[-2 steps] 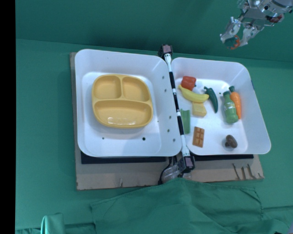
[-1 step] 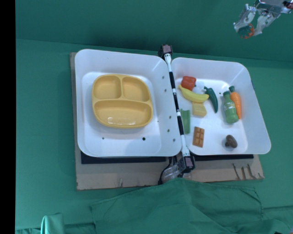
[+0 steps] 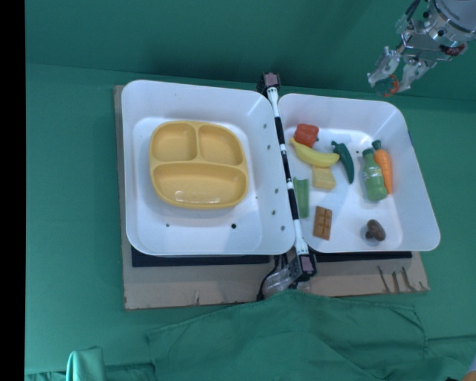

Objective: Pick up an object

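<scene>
The claw (image 3: 393,73) hangs above the far corner of the right bin (image 3: 416,201), its fingers slightly apart and holding nothing. This looks like the approach step. Next it must descend over one toy, perhaps the carrot (image 3: 384,168) beside the green bottle (image 3: 373,176).

Arm (image 3: 446,22) cut off by top-right corner above right bin (image 3: 416,216); only wrist and gripper (image 3: 393,74) in frame. Small brown item (image 3: 375,231) in right bin's near-right corner: too small to identify. Green cloth (image 3: 297,342) covers bench front below bins, cut by bottom edge; hinge hardware (image 3: 286,277) partly under it.
</scene>
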`<state>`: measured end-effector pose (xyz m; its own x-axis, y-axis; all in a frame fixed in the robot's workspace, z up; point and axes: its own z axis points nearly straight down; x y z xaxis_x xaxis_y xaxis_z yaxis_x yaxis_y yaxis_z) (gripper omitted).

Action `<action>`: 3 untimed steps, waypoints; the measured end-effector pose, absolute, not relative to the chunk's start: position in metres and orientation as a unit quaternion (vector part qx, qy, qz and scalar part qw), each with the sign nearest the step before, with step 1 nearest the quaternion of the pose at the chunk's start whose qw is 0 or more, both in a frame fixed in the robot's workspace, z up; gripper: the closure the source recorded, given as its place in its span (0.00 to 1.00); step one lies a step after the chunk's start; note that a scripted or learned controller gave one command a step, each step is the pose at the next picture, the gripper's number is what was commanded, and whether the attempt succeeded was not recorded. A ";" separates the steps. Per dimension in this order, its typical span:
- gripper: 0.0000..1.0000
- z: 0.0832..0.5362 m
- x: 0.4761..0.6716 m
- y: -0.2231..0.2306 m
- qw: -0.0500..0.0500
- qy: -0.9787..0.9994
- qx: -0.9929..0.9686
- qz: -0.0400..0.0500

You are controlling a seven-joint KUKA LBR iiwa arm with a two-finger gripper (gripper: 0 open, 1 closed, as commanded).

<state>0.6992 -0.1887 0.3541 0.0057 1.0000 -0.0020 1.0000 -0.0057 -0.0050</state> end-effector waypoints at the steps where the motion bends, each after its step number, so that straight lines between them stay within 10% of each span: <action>1: 1.00 0.389 0.701 -0.152 -0.005 -0.707 -0.707 -0.003; 2: 1.00 0.380 0.700 -0.187 -0.004 -0.705 -0.709 0.000; 3: 0.00 0.380 0.700 -0.185 -0.004 -0.706 -0.709 -0.001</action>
<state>0.7000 -0.1853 0.3804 0.0040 1.0000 -0.0042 1.0000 -0.0040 0.0057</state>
